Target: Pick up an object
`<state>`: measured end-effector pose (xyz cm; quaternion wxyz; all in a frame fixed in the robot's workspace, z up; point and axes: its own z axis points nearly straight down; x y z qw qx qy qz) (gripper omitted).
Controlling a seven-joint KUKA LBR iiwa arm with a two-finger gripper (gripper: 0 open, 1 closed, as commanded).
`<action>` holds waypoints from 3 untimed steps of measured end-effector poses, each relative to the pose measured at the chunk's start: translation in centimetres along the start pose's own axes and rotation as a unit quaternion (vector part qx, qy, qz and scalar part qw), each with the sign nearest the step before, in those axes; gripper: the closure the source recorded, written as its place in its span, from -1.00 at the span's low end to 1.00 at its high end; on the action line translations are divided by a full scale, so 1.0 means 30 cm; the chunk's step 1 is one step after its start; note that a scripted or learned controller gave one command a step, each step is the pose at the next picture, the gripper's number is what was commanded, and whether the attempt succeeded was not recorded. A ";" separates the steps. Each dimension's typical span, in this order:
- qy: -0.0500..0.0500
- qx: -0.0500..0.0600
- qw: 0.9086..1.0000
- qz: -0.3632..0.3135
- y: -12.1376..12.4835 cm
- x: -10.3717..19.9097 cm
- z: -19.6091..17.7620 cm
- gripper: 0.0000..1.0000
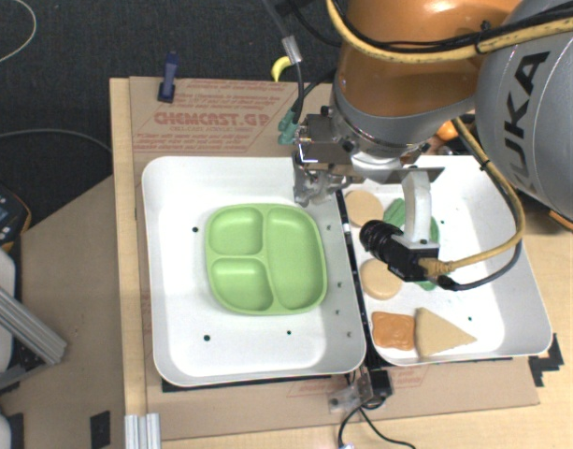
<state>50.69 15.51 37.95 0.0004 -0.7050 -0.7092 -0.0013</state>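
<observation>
**Robot gripper at the seam between two white bins**

The gripper (313,178) is seen at the far end of the seam where the two bins meet, just beside the far right corner of the left bin (174,251). It is largely hidden under the wrist, so it cannot be told whether it is open or closed, or whether anything is held. Above it, the arm (426,45), grey with a broad orange band, covers the upper right of the scene.

Nearest the gripper, in the right bin (496,279), an upper disc (364,204), tan and round, lies close to the seam. A green piece (395,215) lies just beside it, partly covered by the robot. A lower disc (379,282) of the same tan lies nearer the camera along the seam. At the near edge of that bin, an orange-brown block (393,331) and a pale wedge (443,333) lie side by side, touching or nearly so.

In the left bin, a light green plate (265,258) with three compartments lies flat in the middle, its right edge near the seam.

Both bins are set on a cardboard sheet (211,110) printed with red lettering. A blue clip (167,78) is fixed at its far edge.
</observation>
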 end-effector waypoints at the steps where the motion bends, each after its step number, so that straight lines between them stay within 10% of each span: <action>1: -0.003 0.006 1.000 0.006 -0.063 -0.146 0.260 1.00; 3: -0.001 -0.006 1.000 0.005 -0.091 -0.343 -0.345 1.00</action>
